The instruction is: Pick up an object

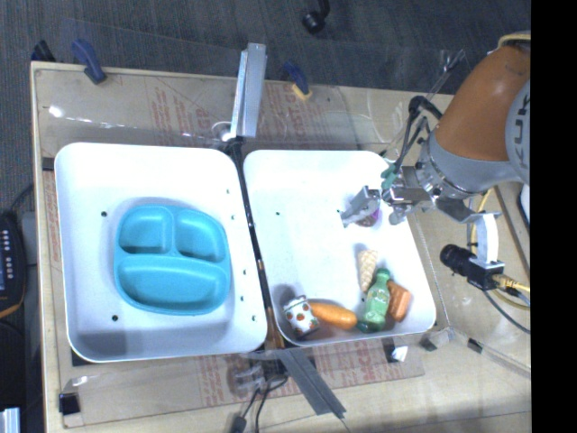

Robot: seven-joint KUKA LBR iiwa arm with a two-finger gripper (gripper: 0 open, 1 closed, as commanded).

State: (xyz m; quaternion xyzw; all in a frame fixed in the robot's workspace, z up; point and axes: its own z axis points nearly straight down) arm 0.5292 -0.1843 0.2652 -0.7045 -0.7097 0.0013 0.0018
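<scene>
My gripper [362,208] hangs over the upper right part of the right bin [297,206], apart from the objects below it. Along that bin's front edge lie an orange carrot [334,315], a green bottle [377,300], a small orange piece [400,303] and a white and red toy [297,314]. A cream cone-shaped piece [368,264] lies just above the bottle, a short way below the gripper.
The left bin [81,242] holds a blue divided tray [173,258]. A metal bar [248,88] stands at the back between the bins. Blue clamps [88,61] grip the bench's rear edge.
</scene>
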